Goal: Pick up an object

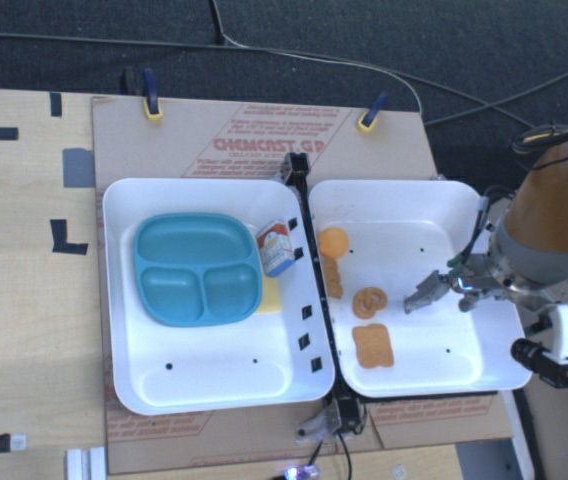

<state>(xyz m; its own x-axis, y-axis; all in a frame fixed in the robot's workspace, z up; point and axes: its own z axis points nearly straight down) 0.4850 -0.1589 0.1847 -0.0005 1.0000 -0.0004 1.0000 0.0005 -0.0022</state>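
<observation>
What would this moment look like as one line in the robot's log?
claw: over right bin, nothing held | nearest: pretzel | left bin: blue plate

So the tabletop (24,298) is light wood-looking, with a few dark tape marks on its left part. A brown cardboard sheet (264,143) with red print lies flat on it, held at the far edge by two yellow-and-blue clamps (150,96). On the cardboard sit two shallow white bins, left bin (124,368) and right bin (464,203), touching side by side.
</observation>
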